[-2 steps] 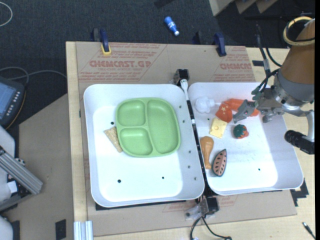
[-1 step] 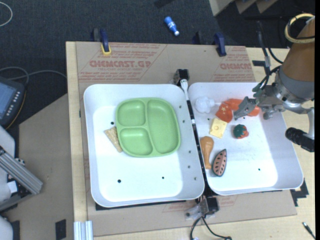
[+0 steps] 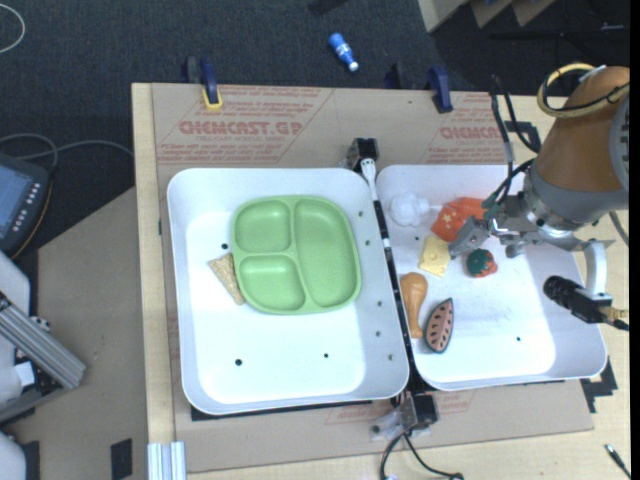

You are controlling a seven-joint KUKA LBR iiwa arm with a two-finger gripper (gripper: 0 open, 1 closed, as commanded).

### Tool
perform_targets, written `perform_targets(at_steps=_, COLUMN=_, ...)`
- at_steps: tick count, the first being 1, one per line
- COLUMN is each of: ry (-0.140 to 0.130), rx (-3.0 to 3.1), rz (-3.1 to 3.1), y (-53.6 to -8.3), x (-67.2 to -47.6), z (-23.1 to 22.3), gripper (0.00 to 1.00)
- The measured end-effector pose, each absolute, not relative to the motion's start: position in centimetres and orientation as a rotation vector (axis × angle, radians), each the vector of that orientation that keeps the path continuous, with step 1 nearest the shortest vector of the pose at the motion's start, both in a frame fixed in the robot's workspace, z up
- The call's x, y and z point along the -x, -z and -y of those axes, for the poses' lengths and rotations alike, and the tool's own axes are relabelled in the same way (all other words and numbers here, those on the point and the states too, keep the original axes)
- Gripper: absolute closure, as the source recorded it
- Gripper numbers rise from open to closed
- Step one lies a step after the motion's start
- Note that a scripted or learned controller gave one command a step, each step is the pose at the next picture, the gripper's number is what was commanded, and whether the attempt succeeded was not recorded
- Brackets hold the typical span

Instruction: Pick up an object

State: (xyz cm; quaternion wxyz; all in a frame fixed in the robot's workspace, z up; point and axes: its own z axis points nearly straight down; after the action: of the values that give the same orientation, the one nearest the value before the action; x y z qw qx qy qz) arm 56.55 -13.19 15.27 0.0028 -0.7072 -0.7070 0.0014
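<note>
In the right bin [image 3: 520, 358] lie several toy foods. A red ball-shaped fruit with a green top [image 3: 482, 263] sits near the bin's middle. A yellow cheese wedge [image 3: 435, 257] and an orange piece [image 3: 458, 214] lie to its left. Nearer the front are a tan pear-shaped piece [image 3: 413, 295] and a watermelon slice [image 3: 439, 325]. A white lump [image 3: 407, 209] rests at the back left corner. My gripper [image 3: 487, 243] hangs just above the red fruit, beside the orange piece. Its fingers stand open, with nothing between them.
The left bin [image 3: 280, 368] holds a green divided plate [image 3: 296, 253] and a tan cracker [image 3: 228, 276] at its left edge. A black cylinder [image 3: 572, 298] on the arm juts over the right bin's right side. Clamps and cables line the bench edges.
</note>
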Motion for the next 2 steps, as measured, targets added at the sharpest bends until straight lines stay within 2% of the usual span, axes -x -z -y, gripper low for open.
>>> perform_targets(at_steps=1, ry=-0.005, rx=2.218, rz=2.216, y=-10.9, x=-56.2, z=13.4, gripper=0.0)
perform_targets(at_steps=2, ry=-0.003, rx=2.218, rz=2.218, y=-8.4, x=-56.1, z=13.4, gripper=0.0)
